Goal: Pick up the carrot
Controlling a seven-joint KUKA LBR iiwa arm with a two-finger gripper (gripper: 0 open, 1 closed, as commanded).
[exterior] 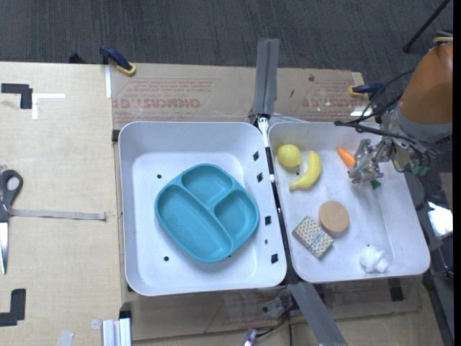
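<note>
The carrot (346, 156) lies near the right bin's (403, 265) back edge, just left of the gripper (365, 173), whose 2 fingers hang slightly spread, pinching nothing. A banana (307, 172) and lemon (289, 155) sit toward the back-left corner.

Hand (365, 170) in right bin (403, 229), just beside carrot (346, 156), near banana (308, 172) & lemon (289, 156).

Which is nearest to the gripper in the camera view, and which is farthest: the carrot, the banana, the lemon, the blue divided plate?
Measured from the gripper in the right bin:
1. carrot, just beside it toward the bin's back.
2. banana, farther left, mid-bin.
3. lemon, by the bin's left wall, touching the banana.
4. blue divided plate, in the left bin.
</note>
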